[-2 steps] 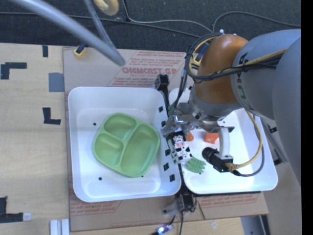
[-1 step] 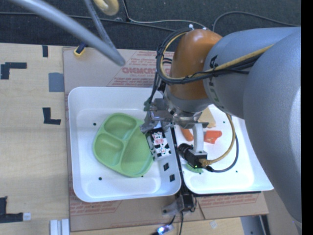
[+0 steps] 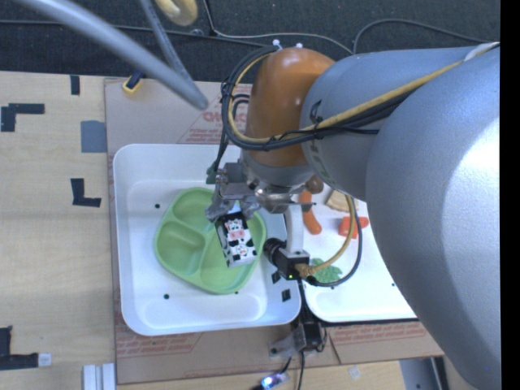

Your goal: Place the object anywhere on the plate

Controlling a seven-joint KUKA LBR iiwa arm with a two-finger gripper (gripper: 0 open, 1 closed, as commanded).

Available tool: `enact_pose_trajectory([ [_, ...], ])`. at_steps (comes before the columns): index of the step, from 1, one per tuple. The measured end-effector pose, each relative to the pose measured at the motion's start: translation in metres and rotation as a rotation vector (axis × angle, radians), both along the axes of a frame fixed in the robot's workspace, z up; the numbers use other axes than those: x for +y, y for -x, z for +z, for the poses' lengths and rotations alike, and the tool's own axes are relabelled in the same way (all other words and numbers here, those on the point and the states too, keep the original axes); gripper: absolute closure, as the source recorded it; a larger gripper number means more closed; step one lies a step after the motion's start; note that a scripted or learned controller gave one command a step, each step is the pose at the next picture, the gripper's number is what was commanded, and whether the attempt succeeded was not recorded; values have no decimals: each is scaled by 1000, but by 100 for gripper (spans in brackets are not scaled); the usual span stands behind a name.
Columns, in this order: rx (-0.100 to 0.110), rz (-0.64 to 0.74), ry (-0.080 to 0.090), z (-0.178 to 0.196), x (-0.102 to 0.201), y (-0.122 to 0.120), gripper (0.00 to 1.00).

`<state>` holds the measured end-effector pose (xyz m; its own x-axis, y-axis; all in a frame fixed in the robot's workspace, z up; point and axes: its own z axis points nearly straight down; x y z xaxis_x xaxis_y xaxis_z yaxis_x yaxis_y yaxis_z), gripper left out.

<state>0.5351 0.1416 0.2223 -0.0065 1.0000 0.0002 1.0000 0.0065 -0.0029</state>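
The claw (image 3: 230, 218) hangs over the green plate (image 3: 188, 242), its fingers closed on a small white carton with black cow patches (image 3: 236, 242), which sits tilted at the fingertips (above the plate's right side). The plate lies in the left white bin (image 3: 134, 218) beneath the claw. To the claw's right, orange pieces (image 3: 312, 218) rest in the other bin (image 3: 357, 303).

Even overhead light, soft shadows, near arm blurred
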Motion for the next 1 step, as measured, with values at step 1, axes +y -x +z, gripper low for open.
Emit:
enact_pose_trajectory([
  [1, 0, 0, 0, 7, 42, 16, 100],
])
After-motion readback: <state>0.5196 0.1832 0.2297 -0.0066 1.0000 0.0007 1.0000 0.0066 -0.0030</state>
